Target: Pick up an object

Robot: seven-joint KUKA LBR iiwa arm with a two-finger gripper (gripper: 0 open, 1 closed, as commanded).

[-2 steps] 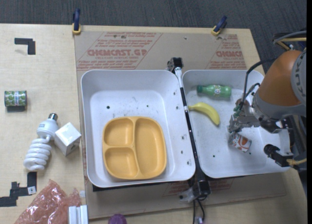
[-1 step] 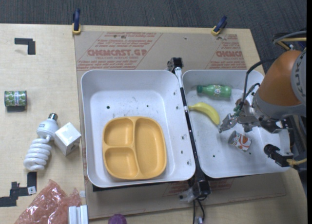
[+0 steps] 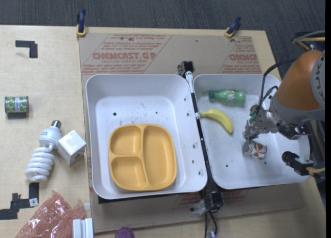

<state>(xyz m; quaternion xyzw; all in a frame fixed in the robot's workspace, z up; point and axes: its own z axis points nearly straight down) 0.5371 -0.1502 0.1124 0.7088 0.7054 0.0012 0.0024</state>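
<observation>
In the right bin (image 3: 227, 175) lie a green bottle (image 3: 227, 96) on its side near the far wall, a yellow banana (image 3: 219, 119) just in front of it, and a small red and white crumpled can (image 3: 256, 150) towards the right side. My gripper (image 3: 251, 134) hangs low over the right part of this bin, directly above and touching or nearly touching the top of the can. The grey arm with its orange band (image 3: 302, 87) reaches in from the right.
The left bin (image 3: 98, 107) holds a yellow divided tray (image 3: 142, 157). Left of the bins, on the bench, lie a white spiral bulb (image 3: 42, 151), a white cube (image 3: 72, 146), a small green can (image 3: 16, 105) and a pink mesh bag (image 3: 49, 216).
</observation>
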